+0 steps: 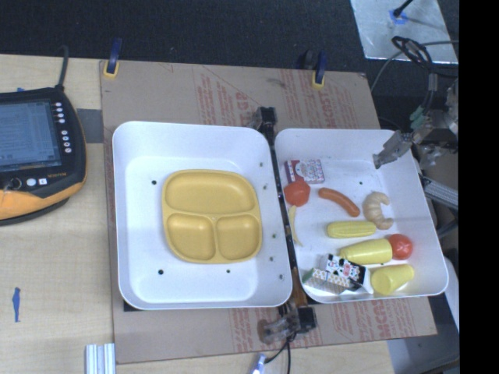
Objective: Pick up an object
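Observation:
The right bin (405,150) holds several small items: a red tomato (296,193), an orange-red sausage (339,201), a beige croissant (378,209), a yellow corn cob (351,229), a yellow bottle (365,251) with a red cap (400,245), a yellow cup (392,279), a black-and-white patterned box (341,273) and a pink-printed packet (309,170). My gripper (388,151) hangs over the bin's far right corner, above and to the right of the croissant. It touches no item.
The left bin (136,209) carries a yellow divided plate (212,215). A tablet controller (35,146) lies at the bench's left edge. Clamps (315,67) stand at the back, and cables run at the far right.

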Motion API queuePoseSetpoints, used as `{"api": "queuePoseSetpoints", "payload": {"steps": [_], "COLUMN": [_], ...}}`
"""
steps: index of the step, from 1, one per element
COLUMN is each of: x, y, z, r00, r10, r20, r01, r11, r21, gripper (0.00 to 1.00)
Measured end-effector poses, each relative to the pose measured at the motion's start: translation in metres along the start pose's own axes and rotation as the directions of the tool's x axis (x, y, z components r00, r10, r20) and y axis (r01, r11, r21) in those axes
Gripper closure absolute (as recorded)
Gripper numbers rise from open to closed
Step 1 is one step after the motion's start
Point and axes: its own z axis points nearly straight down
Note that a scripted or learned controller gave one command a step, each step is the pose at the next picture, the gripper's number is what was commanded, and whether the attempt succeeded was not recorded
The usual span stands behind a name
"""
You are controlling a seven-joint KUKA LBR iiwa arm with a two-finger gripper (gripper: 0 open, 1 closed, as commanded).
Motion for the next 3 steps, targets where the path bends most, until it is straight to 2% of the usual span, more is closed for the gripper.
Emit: {"api": "queuePoseSetpoints", "payload": {"steps": [1, 2, 3], "x": [0.016, 0.014, 0.013], "y": [0.008, 0.011, 0.011], "z": [0.131, 0.197, 0.187], "r00": [1.000, 1.000, 1.000], "r10": [-0.002, -0.002, -0.005], "r20": [0.000, -0.001, 0.001], "r01": [0.002, 0.002, 0.005], "r11": [1.000, 1.000, 1.000], "r21": [0.003, 0.002, 0.004], "gripper": [0.00, 0.00, 1.00]}}
